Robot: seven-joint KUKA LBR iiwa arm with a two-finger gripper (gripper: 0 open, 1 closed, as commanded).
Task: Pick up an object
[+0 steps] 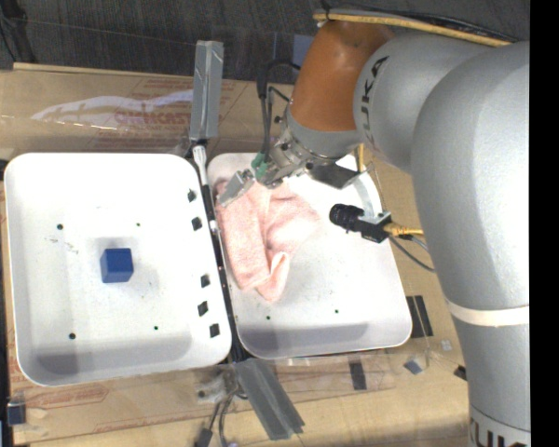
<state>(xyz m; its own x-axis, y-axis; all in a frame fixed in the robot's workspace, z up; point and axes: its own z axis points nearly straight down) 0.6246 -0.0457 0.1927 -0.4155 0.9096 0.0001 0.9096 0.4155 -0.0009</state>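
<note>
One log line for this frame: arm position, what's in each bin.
arm: over right bin | hand: at pink cloth's top edge | left bin: blue cube | grasp: unconfirmed

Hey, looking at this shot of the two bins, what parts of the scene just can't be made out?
- Gripper: camera view, the wrist above covers it, so its grip on the pink cloth is unclear.
- Right bin: its far right corner is hidden behind the arm.
- Pink cloth: folds hide anything underneath.
- Blue cube in the left bin: too small for surface detail.
</note>
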